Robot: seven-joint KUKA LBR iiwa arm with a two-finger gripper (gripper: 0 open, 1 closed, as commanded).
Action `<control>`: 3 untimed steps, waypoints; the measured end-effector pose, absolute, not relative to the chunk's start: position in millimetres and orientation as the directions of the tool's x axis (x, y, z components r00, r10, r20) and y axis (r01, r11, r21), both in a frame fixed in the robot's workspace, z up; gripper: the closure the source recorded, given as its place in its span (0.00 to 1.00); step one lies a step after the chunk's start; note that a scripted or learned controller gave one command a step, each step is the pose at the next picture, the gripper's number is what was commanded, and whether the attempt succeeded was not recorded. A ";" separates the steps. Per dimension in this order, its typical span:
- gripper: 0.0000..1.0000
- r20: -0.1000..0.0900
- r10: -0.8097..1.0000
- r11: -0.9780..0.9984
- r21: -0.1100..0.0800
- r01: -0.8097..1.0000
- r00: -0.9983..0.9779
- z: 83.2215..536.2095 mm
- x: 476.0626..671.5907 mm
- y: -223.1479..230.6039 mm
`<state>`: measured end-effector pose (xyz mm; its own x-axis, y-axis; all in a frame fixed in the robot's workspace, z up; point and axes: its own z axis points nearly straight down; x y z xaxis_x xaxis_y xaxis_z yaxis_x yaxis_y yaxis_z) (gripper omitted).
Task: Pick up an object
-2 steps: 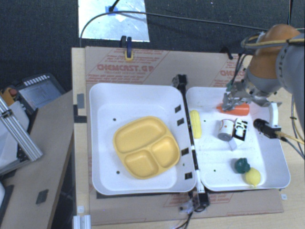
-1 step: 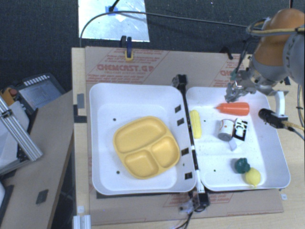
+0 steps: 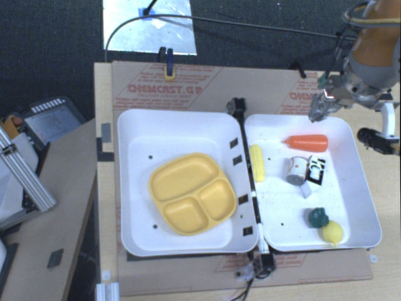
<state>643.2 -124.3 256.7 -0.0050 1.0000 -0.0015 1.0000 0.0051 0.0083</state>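
While hand [image 3: 317, 113] hovers at bin's far rim | carrot [image 3: 306, 143] lies just below it | grip state unclear

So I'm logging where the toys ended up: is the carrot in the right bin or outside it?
In. The carrot lies on its side on the right bin's floor, near the far wall.

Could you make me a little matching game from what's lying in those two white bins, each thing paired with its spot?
Things:
1. yellow divided plate
2. carrot
3. corn cob
4. lemon

Places:
A. near right corner of the right bin
B. left bin
C. along the right bin's left wall
D. far end of the right bin, nearest the claw

Pairs: 1-B, 2-D, 3-C, 4-A
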 end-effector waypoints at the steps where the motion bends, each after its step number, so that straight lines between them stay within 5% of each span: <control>1: 1.00 -0.001 1.000 0.005 0.003 1.000 -0.005 262.8 644.0 -124.3; 3: 1.00 0.001 1.000 0.009 0.002 1.000 -0.009 257.6 634.8 -32.3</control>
